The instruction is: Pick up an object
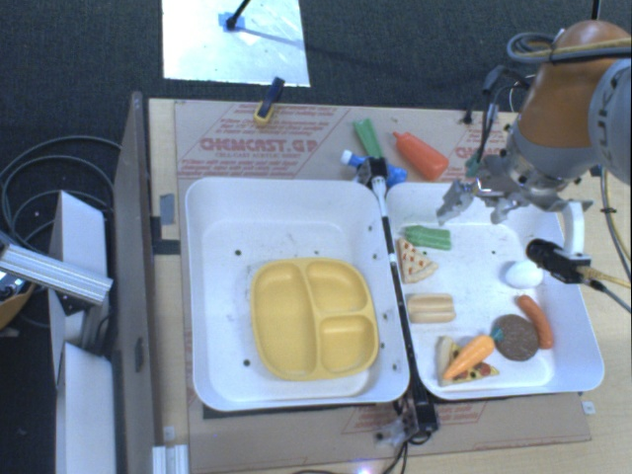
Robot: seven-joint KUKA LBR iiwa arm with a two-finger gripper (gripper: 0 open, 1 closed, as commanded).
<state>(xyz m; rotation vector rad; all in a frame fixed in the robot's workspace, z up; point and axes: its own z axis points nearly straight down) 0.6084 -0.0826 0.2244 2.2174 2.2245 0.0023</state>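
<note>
While left bin (212,265) holds yellow tray (314,316) | right bin (583,358): toy food

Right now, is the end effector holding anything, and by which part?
Nothing is held. The end effector hangs over the far end of the right bin, above and apart from the green piece.

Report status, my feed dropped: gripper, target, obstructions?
Gripper above right bin, far end, nothing seen held. Green piece nearest, just below. Pizza slice sits close beside it.

Yellow tray (314,318); white bins (212,265); orange carrot (468,355).
</note>
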